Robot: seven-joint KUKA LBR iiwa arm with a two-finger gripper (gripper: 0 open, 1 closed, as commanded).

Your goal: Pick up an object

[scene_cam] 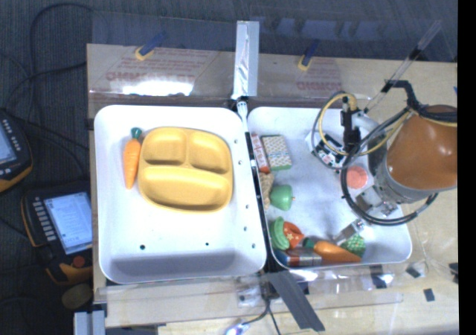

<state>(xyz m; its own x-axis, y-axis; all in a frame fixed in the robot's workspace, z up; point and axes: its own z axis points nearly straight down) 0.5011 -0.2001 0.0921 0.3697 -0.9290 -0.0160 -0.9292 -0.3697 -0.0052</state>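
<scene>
- Where the right bin point(401, 251) nears the lower edge of the frame, a cluster of candidate objects lies along its near wall: a green leafy toy point(278, 234), a red piece point(292, 235), an orange carrot point(335, 251) and a green ridged piece point(356, 246).
- Just above that cluster, the jaws hang low beside the green ridged piece. Whether they stand wide or narrow cannot be told.
- The arm point(416, 155), grey with an orange band, enters from the right of the frame.
- At mid-bin, a green round fruit point(281, 195) lies alone, and a pink-red piece point(357, 176) lies just beside the arm.
- Farther back, a patterned box point(275, 152) rests near the bin's upper left corner.
- The left bin point(111, 251) holds a yellow divided tray point(186, 170), with a second carrot point(132, 161) just beside the tray's left edge.
- The tabletop point(149, 65) extends beyond both bins.
</scene>
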